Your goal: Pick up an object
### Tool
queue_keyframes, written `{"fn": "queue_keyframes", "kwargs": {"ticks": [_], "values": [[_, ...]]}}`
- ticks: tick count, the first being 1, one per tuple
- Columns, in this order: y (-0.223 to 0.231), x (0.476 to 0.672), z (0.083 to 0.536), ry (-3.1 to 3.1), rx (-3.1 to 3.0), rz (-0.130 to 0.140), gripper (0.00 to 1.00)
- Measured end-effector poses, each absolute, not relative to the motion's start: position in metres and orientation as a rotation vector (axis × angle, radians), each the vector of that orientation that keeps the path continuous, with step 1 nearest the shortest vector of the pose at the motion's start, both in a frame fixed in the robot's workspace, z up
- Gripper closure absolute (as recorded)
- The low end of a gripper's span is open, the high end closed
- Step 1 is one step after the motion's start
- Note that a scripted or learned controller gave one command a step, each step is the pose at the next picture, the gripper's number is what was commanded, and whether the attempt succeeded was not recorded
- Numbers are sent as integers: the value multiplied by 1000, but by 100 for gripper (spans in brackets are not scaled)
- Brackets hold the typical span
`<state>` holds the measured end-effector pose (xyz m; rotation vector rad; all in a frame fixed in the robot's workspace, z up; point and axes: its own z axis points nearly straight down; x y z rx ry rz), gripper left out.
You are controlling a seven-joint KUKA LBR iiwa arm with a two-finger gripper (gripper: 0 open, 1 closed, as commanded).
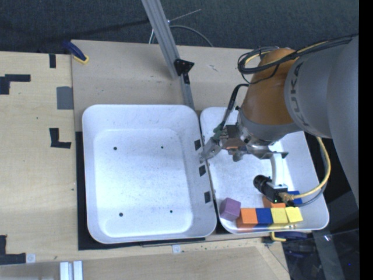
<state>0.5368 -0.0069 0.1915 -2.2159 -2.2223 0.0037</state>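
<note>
Blocks sit in the right bin (309, 150), near edge.
We see purple block (231, 207), orange block (249, 216), blue block (264, 216), yellow blocks (285, 215) in a row; gripper (233, 147) state: can't tell.

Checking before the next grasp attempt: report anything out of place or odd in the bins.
Nothing spilled or damaged. All the blocks crowd the right bin's near edge: purple block, orange block, blue block and yellow blocks. The gripper hangs farther back, at the wall between bins.

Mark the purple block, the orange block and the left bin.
purple block (231, 207): camera view, on its top face.
orange block (249, 216): camera view, on its top face.
left bin (140, 111): camera view, on the far rim.
</note>
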Motion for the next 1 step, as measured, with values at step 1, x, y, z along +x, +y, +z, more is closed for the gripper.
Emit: {"fn": "queue_keyframes", "kwargs": {"ticks": [1], "values": [[-118,602,170,-2218,-2228,5,0]]}}
